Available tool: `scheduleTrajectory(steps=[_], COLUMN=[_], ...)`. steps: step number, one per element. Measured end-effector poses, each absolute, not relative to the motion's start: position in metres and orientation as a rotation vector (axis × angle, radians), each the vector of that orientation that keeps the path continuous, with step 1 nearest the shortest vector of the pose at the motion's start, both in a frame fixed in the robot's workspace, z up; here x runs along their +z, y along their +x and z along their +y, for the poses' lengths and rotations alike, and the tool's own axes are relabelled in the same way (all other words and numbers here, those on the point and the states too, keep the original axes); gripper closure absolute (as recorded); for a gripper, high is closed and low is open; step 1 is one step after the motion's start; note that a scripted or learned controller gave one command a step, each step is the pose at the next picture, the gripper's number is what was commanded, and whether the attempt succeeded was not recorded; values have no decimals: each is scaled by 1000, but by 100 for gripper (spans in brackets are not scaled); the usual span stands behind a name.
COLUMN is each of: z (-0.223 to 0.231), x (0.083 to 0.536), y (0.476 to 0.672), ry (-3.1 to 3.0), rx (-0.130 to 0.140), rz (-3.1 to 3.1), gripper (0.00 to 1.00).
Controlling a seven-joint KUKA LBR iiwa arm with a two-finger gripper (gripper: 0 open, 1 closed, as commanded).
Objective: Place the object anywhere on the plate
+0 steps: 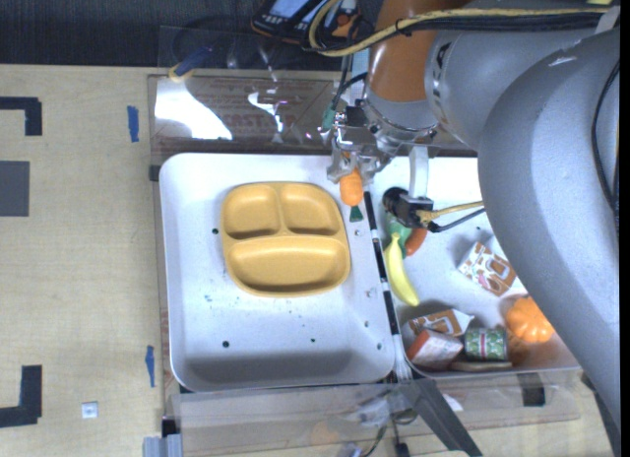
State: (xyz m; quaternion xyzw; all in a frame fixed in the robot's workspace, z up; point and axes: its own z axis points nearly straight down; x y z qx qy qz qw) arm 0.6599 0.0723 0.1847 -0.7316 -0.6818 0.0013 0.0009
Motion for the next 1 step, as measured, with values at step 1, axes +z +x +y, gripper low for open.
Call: scheduleTrajectory(steps=[1], z=[90], x=[185], y=[667], ry=[-1960], rx=[-1], rz=[-2457], gripper=[100])
